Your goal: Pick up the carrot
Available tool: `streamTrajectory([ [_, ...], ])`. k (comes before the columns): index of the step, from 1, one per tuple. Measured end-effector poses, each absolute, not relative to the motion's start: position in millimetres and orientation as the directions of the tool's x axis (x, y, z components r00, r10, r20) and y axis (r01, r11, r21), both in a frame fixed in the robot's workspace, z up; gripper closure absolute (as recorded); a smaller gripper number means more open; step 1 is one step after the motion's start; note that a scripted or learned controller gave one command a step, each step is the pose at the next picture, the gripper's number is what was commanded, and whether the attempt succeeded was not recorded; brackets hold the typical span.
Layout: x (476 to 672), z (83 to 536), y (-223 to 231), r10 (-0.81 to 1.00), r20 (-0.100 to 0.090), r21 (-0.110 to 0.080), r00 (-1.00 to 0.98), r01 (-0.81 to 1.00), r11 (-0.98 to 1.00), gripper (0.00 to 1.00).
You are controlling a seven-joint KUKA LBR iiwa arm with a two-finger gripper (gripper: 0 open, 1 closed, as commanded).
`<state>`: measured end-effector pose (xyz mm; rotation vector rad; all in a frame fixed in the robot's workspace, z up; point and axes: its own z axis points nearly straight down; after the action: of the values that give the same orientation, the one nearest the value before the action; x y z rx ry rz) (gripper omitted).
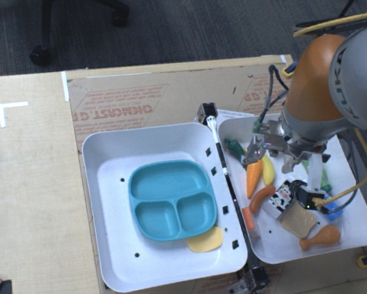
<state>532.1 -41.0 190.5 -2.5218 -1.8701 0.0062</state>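
The carrot point(254, 176) is orange and tapered, lying in the right bin point(356, 236) near its left wall with the thick end toward the back. A green stalk point(235, 148) lies just behind it. My gripper point(273, 158) hangs low over the back of this bin, directly above and slightly right of the carrot's thick end. A yellow banana-like piece point(268, 171) lies against the carrot's right side, under the gripper. The wrist hides whatever sits behind it.
Around the carrot in the right bin are a sausage point(261, 197), a small red piece point(248, 218), a cow-patterned block point(281, 197), a bread slice point(299, 221), a drumstick point(321, 236) and blue and green bits. The left bin point(102, 178) holds a teal divided plate point(173, 199) and a yellow slice point(205, 240).
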Motion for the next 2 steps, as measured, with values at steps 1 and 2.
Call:
streamTrajectory([
  [1, 530.4, 101.8, -92.4, 0.946, -0.001, -0.002, 0.324, 0.946, -0.324, 0.0],
  [2, 531.3, 110.5, -92.8, 0.945, -0.001, -0.003, 0.327, 0.945, -0.327, 1.0],
])
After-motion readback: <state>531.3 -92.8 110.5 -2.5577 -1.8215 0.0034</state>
